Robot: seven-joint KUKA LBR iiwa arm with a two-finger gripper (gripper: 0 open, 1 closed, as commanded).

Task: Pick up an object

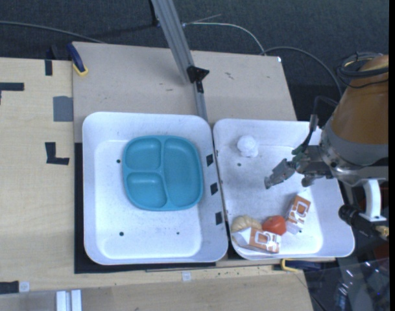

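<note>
My gripper (pixel 279 174) hangs over the middle of the right bin (pixel 314 131), and from this angle I cannot tell how my jaws stand. Nothing is between them that I can see. A small white ball (pixel 247 146) lies to my far left, near the bin's far-left corner, apart from me. Toward the near edge sit a red tomato-like piece (pixel 274 225), a tan lump (pixel 242 223) and two orange-and-white cartons (pixel 298 210). The left bin (pixel 100 238) holds a blue divided plate (pixel 163 172).
</note>
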